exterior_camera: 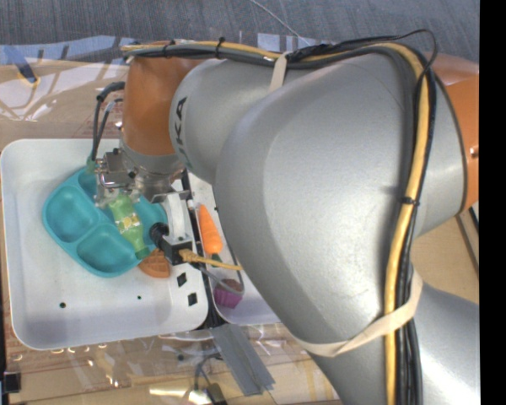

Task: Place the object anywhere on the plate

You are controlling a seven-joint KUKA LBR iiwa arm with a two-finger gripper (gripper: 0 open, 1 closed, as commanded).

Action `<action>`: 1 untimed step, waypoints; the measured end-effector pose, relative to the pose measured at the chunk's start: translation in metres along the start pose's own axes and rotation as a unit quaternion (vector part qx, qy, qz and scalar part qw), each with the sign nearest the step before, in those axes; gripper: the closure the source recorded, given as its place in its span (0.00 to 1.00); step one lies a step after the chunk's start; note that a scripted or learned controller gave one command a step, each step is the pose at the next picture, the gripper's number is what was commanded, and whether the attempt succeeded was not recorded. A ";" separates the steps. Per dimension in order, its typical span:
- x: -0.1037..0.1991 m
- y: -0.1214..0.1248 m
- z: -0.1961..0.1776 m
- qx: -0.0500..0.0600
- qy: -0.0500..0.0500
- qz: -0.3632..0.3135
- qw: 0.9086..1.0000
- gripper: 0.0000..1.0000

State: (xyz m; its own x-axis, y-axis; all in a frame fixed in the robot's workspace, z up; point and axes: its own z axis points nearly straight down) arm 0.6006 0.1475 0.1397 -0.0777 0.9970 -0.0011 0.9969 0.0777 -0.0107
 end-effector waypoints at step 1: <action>-0.001 0.001 -0.001 -0.001 0.000 0.000 1.000 0.00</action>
State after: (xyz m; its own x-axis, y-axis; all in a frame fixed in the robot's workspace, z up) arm 0.6015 0.1470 0.1411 -0.0769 0.9970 -0.0011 0.9970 0.0769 -0.0078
